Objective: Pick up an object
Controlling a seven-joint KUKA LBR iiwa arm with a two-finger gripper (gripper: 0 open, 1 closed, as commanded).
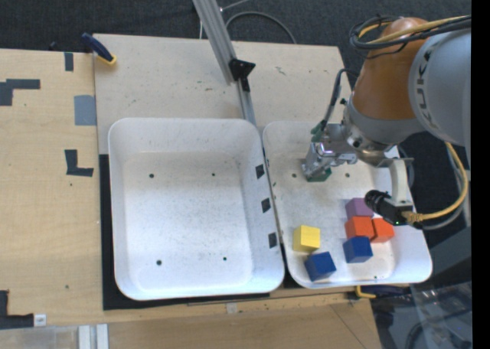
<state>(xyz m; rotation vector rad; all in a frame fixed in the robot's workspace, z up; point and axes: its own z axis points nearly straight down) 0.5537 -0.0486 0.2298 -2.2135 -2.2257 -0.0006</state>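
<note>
My gripper (317, 168) hangs over the upper middle of the right bin (287, 141), pointing down. A small green block (322, 174) shows between its fingertips, and the fingers are shut on it, close to the bin floor. Other loose blocks lie toward the bin's near right corner: a yellow cube (308, 237), a blue cube (320, 265), a second blue cube (357, 249), an orange block (359, 227) with another orange piece (383, 230) beside it, and a purple block (357, 207).
The left bin (122, 187) sits beside the right one, with a raised divider edge (264, 187) between them. A slanted metal rail (218, 26) crosses above the bins. Cables (429, 213) loop at the right of the right bin.
</note>
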